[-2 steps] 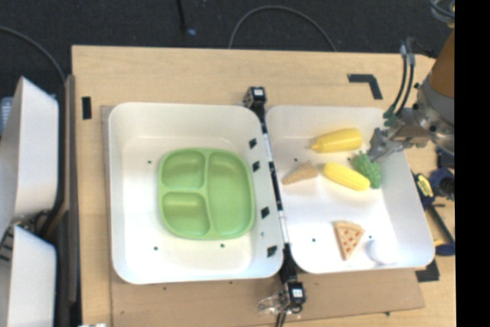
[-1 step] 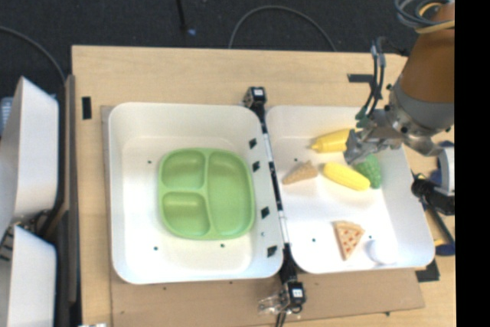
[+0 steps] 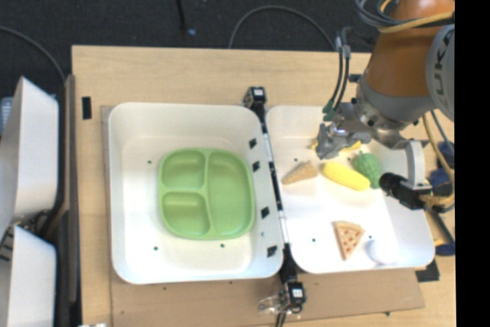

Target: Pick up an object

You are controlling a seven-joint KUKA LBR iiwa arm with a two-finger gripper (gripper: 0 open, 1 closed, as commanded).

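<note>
single fixed cam above the bench (image 3: pixel 153 65), looking down at a slant, mid-range. both white bins (image 3: pixel 122 165) in frame; arm (image 3: pixel 406 50) enters from frame right.

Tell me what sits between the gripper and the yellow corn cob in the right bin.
Nothing visible does. The gripper hangs just above and left of the corn cob, with bare bin floor around them.
</note>
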